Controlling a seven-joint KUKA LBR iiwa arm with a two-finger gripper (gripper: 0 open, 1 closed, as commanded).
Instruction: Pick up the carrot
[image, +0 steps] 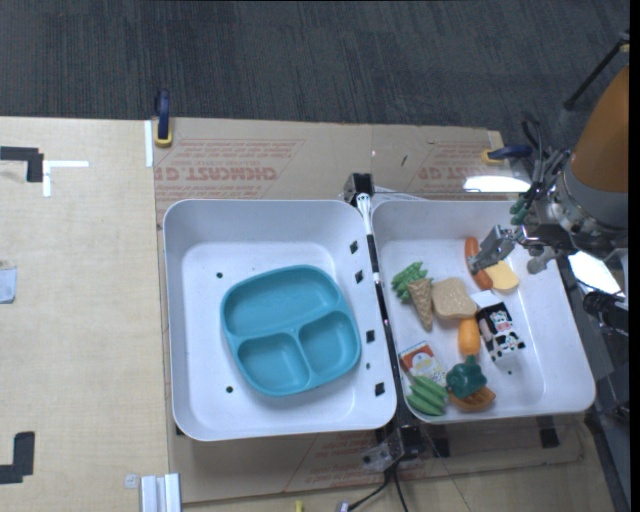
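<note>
Clearly the work was at the reaching step: the gripper hung over the far right part of the right bin, low beside the food, and nothing could be seen held in it. Whether it stood open or closed could not be told from this slanted look, since the dark metal of the wrist blurred into the pieces below.

The carrot appeared to be the slim orange-red piece lying near the bin's far wall, just beside the gripper and touching or nearly touching a pale yellow wedge on its near side. That reading was a judgement; another orange piece lay further toward the front, next to a black-and-white carton, and a third orange shape sat under the dark green vegetable at the front edge. A slice of bread and a cluster of green pods lay between these and the bin's left wall.

The left bin carried a blue divided plate, well apart from the action.

The next move would call for centring over the slim piece, clear of the yellow wedge, then a straight descent and a close across its narrow width.
</note>
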